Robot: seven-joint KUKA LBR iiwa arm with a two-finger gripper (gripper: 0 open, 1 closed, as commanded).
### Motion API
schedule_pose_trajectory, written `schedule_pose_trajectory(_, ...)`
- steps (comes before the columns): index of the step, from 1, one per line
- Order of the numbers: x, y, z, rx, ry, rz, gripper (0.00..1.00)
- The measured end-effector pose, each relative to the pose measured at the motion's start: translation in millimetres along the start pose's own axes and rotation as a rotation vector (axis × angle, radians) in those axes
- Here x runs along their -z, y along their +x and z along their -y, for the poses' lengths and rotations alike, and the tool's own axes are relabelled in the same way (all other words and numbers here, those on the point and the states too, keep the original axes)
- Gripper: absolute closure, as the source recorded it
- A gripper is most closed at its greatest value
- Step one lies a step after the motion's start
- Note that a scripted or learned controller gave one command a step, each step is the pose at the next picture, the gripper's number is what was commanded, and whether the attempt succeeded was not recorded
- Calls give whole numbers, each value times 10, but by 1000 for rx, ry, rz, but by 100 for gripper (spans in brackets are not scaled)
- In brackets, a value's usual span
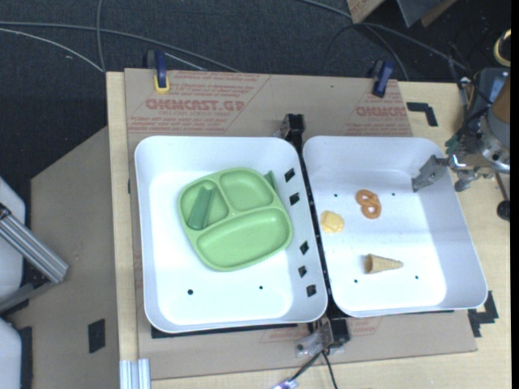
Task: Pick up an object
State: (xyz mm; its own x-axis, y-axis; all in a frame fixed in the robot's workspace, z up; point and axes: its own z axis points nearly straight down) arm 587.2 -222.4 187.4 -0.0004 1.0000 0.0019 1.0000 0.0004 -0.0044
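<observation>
With its jaws spread, the end effector (442, 174) should descend squarely over the pretzel (369, 203), straddling it before closing.

We see two white bins (162, 217) of smooth, faintly glossy plastic on a matt cardboard-like sheet (243, 96). In the left one, the green divided tray (239, 237) looks like smooth plastic. Our gripper (444, 173), far right, appears dull grey metal.

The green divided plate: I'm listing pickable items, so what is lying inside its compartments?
The green divided plate sits in the left bin. Its upper-left compartment holds a darker green stick-shaped piece. The other two compartments look bare. Whatever lies beneath the plate is covered.
</observation>
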Motion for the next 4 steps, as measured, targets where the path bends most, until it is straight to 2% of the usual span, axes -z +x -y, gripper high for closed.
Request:
schedule_pose_trajectory(2, -1041, 94, -70, 2, -1, -5, 0)
schedule_pose_trajectory(3, -907, 82, -77, 3, -5, 0, 100)
schedule_pose_trajectory(4, -418, 92, 5, -1, -9, 3, 100)
